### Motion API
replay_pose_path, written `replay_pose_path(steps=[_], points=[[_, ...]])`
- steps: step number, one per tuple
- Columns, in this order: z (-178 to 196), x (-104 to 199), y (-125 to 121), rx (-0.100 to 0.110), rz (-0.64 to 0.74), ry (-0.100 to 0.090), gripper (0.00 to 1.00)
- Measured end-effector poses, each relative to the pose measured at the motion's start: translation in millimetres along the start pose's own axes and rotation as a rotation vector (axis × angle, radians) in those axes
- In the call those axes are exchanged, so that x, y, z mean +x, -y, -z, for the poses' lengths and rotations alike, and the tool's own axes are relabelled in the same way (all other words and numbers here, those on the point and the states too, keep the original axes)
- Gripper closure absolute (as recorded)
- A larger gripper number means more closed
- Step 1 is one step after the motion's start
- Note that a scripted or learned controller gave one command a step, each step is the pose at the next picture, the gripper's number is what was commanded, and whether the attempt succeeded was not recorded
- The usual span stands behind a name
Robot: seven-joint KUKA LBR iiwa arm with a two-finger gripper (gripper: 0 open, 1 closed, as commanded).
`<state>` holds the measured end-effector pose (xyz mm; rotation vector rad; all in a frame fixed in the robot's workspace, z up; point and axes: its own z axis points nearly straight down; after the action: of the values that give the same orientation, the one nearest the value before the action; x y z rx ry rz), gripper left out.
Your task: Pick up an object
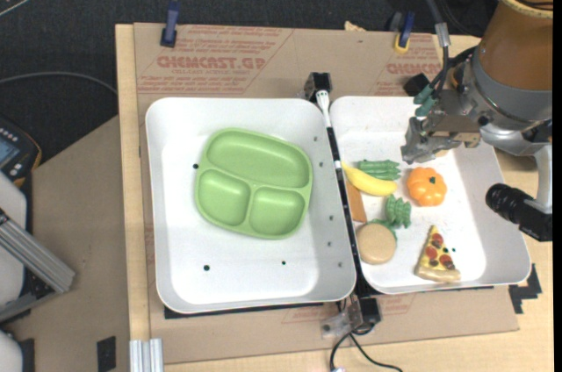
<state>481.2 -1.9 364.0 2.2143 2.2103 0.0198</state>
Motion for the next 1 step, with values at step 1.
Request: replay_pose_path(steps=[1], points=[[-65.4, -29.7, -26.8, 0.025, -0.003, 0.001, 1.0]])
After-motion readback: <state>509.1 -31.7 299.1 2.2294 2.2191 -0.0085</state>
